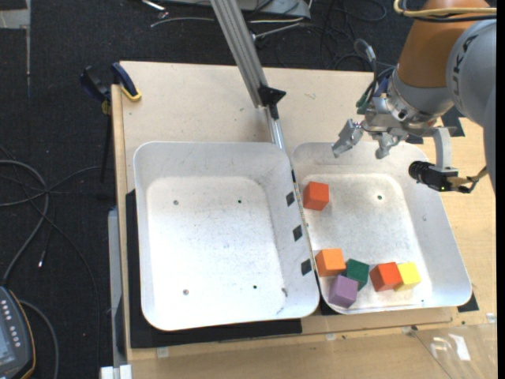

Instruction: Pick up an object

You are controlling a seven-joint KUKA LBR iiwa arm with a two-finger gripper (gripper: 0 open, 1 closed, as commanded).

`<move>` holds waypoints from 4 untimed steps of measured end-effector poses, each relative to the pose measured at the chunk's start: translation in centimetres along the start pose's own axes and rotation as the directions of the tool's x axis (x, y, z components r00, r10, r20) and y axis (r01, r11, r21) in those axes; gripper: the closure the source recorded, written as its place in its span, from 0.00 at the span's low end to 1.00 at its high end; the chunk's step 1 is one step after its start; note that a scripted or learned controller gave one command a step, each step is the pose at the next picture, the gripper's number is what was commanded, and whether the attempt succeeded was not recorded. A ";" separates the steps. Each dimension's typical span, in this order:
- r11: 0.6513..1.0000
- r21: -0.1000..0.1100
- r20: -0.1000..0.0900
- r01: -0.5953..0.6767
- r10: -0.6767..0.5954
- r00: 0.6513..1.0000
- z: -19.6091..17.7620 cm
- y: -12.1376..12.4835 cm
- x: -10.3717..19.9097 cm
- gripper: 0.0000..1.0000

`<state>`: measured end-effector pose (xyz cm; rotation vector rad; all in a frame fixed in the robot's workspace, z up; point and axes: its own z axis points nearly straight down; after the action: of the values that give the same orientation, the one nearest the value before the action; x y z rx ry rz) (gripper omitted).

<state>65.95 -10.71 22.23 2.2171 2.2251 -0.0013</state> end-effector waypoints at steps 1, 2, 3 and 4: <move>1.000 -0.019 0.003 -0.001 0.001 1.000 10.2 -1.5 -0.2 0.00; 1.000 -0.029 0.002 -0.009 0.009 1.000 10.8 -8.1 -0.8 0.00; 1.000 0.000 -0.001 -0.007 0.007 1.000 8.8 -16.3 -0.3 0.00; 1.000 -0.010 0.001 0.001 -0.001 1.000 -5.0 -16.8 1.8 0.00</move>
<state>49.14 -8.94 27.24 2.2107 2.2209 0.0092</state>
